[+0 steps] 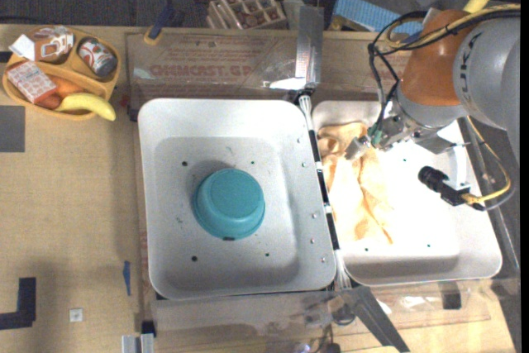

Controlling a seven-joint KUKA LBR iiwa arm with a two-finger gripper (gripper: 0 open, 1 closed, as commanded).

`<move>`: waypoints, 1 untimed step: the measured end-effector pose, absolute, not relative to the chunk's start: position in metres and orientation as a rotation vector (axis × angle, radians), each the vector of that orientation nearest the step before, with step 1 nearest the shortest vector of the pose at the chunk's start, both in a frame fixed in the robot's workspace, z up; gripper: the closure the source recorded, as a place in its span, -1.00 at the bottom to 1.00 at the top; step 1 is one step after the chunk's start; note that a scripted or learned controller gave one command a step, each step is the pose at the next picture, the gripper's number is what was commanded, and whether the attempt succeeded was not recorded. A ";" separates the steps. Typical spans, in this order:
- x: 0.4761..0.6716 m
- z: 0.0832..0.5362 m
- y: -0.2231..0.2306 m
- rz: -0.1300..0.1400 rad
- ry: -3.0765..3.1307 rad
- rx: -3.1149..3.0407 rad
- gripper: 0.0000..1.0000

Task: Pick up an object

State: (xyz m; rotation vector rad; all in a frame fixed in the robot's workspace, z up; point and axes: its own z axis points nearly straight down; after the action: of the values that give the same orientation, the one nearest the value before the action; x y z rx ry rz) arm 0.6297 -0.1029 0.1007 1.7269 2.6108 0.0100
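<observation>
The pincer [369,141] hangs over the crumpled pale orange cloth [361,190] along the right white bin's [463,256] left wall; whether it grips cannot be told. A round teal bowl [230,202] sits mid-floor in the left white bin [165,128], free room all around.

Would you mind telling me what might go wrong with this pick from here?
The gripper is down at the limp yellow cloth in the right bin, near the bin's left wall; the cloth could slip free or drag over the wall. The teal bowl sits apart in the left bin, likely unaffected.
</observation>
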 end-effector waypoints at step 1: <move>0.546 0.089 -0.100 0.007 2.652 1.670 -1.00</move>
State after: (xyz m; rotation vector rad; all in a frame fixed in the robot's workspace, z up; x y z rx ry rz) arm 0.5459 -0.0998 0.0891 1.6700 2.6518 0.0070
